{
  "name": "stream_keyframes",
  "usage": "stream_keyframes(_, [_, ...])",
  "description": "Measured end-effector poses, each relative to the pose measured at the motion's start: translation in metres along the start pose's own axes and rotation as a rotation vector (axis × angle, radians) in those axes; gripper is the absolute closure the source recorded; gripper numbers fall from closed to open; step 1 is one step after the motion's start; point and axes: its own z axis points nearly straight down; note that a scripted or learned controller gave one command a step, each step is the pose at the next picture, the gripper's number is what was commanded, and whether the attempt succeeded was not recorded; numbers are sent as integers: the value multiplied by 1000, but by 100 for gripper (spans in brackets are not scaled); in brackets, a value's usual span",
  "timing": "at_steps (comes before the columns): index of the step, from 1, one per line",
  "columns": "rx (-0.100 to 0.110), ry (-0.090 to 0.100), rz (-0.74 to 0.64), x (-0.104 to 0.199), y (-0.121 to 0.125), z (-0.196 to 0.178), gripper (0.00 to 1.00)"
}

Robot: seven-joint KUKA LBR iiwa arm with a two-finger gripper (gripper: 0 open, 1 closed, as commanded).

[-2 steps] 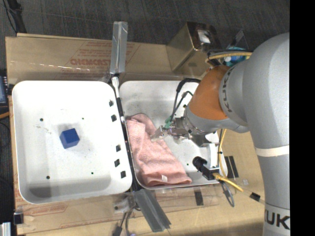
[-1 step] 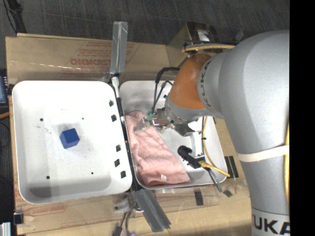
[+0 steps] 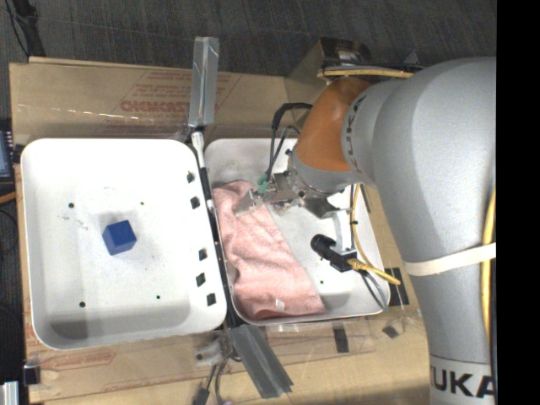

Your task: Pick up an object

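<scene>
Well, closest to us sit two white bins side by side, the left bin (image 3: 51, 310) and the right bin (image 3: 342, 304). A pink cloth (image 3: 261, 260) lies in the right bin, against the wall next to the other bin. It runs from the near end of the bin up toward the far end and is all bunched up and wrinkly. I think it is soft, light and floppy. It will not break and it will not slip much, but it will sag and hang down when lifted. A good place to take hold looks like a thick fold or a raised wrinkle, not a flat thin edge. In the left bin, well apart from the cloth, a small blue block (image 3: 119, 236) sits on the bare floor. It looks hard and light, and it would need a pinch on two flat sides. A bit farther back, the big grey arm (image 3: 439, 184) reaches in from the right. Its gripper (image 3: 257, 194) is down at the far end of the pink cloth, seemingly touching the top edge of it. I cannot tell if the gripper is open or closed, or if any cloth is caught in it. Farthest away, brown cardboard (image 3: 101, 91) lies behind both bins.
</scene>
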Motion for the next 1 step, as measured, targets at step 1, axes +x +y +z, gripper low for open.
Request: stream_keyframes(1, [0, -1, -40, -9, 47, 0, 0])
